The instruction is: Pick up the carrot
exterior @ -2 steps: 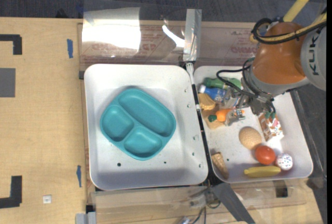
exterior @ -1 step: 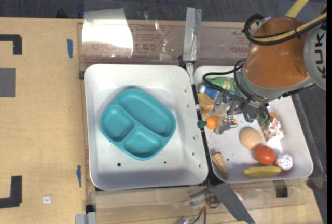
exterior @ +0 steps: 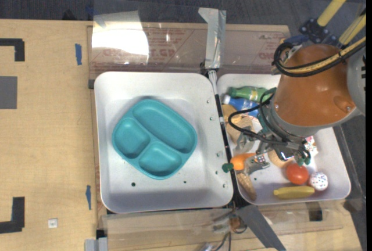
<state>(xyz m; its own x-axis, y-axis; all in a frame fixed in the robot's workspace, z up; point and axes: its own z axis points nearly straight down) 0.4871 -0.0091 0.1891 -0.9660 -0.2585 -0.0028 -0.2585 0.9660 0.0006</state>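
1. Roughly largest first: counter (exterior: 40, 128), w/ two white bins side by side.
2. Left bin (exterior: 116, 186) holds a teal divided plate (exterior: 154, 136) at centre.
3. Arm's orange band (exterior: 314, 90) hangs over the right bin (exterior: 337, 180), at its 12 o'clock.
4. Fingers (exterior: 264, 158) sit low in the clutter; open or closed, can't tell.
5. Banana (exterior: 293, 191) at 6 o'clock, tomato (exterior: 297, 174) just above it.
6. Carrot (exterior: 239, 161) at right bin's 8 o'clock, by the divider, just beside the fingers.
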